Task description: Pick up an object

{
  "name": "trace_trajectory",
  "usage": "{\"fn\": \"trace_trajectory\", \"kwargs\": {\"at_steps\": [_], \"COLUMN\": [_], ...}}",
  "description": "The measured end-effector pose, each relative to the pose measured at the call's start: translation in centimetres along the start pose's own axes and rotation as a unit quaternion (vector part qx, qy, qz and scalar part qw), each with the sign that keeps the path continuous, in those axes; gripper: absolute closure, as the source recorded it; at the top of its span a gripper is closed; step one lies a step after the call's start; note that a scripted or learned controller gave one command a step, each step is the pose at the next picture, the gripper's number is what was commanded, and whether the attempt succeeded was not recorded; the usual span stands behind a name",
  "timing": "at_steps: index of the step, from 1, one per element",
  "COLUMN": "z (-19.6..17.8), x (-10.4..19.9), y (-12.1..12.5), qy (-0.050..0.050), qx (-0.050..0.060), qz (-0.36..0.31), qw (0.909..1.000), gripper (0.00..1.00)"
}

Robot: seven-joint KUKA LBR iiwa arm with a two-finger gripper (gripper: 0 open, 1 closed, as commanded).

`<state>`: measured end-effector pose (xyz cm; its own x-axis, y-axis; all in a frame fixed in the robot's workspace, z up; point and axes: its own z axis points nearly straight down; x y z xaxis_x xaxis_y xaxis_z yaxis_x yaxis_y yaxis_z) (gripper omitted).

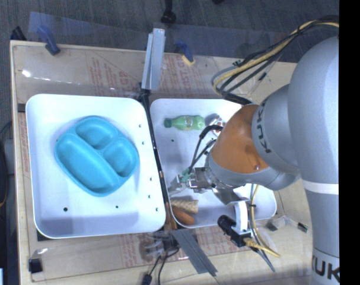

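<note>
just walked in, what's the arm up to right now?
The grey KUKA arm is reaching into the right white bin, with its gripper low near the bin's lower left corner, just above a tan, bread-like item. Nothing is visibly held. A green plastic bottle lies at the top of that bin. The left white bin holds a blue sectioned plastic tray.

Even, bright overhead light; the white bins [91,218] glare slightly, soft shadows sit under the arm [286,141], and focus is mildly soft.

Glossy blue plastic tray [96,154], smooth white bins [46,212]
</note>
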<state>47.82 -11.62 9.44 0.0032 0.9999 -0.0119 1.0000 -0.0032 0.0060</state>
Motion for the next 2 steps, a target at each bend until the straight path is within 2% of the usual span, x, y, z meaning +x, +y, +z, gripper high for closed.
{"fn": "trace_trajectory", "kwargs": {"at_steps": [1,2], "z": [-0.8,0.4], "x": [0.3,-5.5], "y": [-0.1,0.2], "qy": [0.003,0.007], "qx": [0.004,0.004], "qz": [-0.004,-0.004], "qw": [1.0000,1.0000], "gripper": [1.00,1.00]}}
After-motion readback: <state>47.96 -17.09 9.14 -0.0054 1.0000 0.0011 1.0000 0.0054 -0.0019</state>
